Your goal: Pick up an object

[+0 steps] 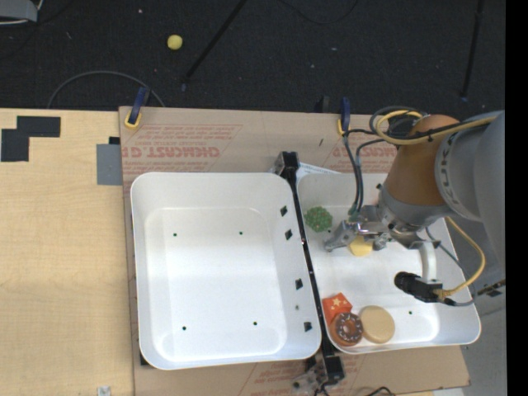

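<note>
The arm reaches in from the right and the gripper (356, 239) is low in the right bin (462, 330), around the middle of its left half, right at a small yellow object (360, 248). The yellow piece sits just under the metal fingertips, but from this slant I cannot tell whether the fingers are spread or pressed together, nor whether the piece is truly between them. That is the 1st risk: a close that only brushes the piece sends it skidding across the smooth white floor. A green object (318, 218) lies just beside, toward the divider (299, 246) between the 2 bins, so a slightly off grasp may nudge it or jam against the divider. Near the bin's front edge, an orange block (336, 305), a brown ring-shaped piece (348, 328) and a tan disc (379, 324) cluster together, well apart from the action. The left bin (157, 213) waits.
</note>
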